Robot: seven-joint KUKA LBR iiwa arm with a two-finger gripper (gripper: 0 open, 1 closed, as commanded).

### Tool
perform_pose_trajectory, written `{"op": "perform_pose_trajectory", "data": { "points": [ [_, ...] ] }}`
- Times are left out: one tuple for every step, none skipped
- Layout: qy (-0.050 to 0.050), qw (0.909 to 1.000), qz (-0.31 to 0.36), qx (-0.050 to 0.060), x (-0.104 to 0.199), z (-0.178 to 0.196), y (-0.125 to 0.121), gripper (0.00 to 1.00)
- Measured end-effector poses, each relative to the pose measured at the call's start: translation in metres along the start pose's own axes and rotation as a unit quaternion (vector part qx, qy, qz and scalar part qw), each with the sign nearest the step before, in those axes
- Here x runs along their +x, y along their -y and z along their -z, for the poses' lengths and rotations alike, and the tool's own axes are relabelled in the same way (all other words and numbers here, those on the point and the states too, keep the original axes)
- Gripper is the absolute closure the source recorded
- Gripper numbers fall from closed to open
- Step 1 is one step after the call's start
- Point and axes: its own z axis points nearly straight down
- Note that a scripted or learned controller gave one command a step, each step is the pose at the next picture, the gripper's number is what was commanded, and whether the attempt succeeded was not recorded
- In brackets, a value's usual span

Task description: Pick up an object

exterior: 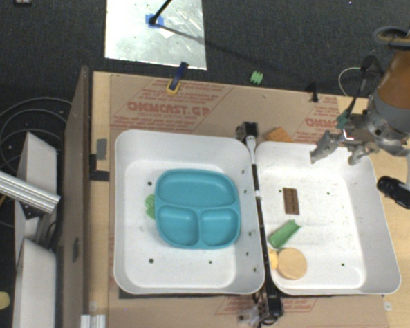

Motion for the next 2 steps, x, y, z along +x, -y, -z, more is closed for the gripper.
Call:
{"op": "perform_pose_trajectory", "data": {
  "points": [
    [-0.001,1.0000,-0.001,0.006,0.012,-0.126,0.032,0.00],
    [-0.001,1.0000,-0.002,0.002,0.006,-0.187,0.056,0.00]
  ]
}}
